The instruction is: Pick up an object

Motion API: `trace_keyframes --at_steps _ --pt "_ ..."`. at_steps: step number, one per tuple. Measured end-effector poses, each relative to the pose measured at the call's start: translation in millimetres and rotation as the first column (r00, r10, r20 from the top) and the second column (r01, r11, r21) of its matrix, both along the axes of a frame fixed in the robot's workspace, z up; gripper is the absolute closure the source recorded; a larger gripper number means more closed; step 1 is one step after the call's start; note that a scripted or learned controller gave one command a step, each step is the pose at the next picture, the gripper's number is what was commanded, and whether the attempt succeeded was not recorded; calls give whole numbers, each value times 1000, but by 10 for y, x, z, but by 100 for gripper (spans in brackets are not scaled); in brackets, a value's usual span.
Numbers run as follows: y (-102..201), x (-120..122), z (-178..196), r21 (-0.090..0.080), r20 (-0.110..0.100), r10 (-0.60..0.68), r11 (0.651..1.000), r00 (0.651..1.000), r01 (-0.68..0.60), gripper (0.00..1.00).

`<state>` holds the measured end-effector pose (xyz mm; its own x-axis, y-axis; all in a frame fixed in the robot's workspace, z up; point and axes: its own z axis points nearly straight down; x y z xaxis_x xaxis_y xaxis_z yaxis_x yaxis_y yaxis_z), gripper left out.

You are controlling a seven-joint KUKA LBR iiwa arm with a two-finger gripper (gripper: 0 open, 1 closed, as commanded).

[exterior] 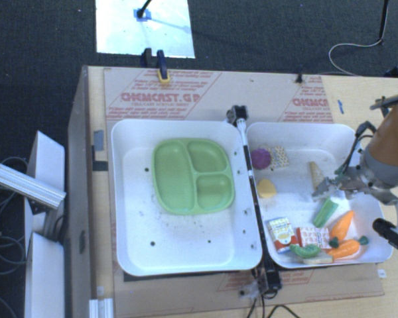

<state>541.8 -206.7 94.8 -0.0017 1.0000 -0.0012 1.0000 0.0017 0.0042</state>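
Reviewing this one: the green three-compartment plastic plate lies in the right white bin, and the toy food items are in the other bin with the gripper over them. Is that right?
Not quite. The camera view shows the green three-compartment plastic plate in the left white bin, not the right. The toy food items, among them an orange toy carrot, are in the right white bin, with the gripper over them, as you said.

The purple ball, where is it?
The purple ball sits in the right bin, near its top-left corner, close to the divider between the bins, with a yellow toy just below it.
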Motion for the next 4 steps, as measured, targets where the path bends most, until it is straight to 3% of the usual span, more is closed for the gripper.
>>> trace_keyframes --at_steps 1,2,3,4 --pt "8 673 -100 1 -1 2 1000 1000 -2 0" --pt "6 1195 -96 0 0 3 1000 1000 -3 0" --pt "322 1277 -99 1 -1 4 1000 1000 -4 0" --pt "1 804 -99 -1 -2 0 1000 1000 0 0"
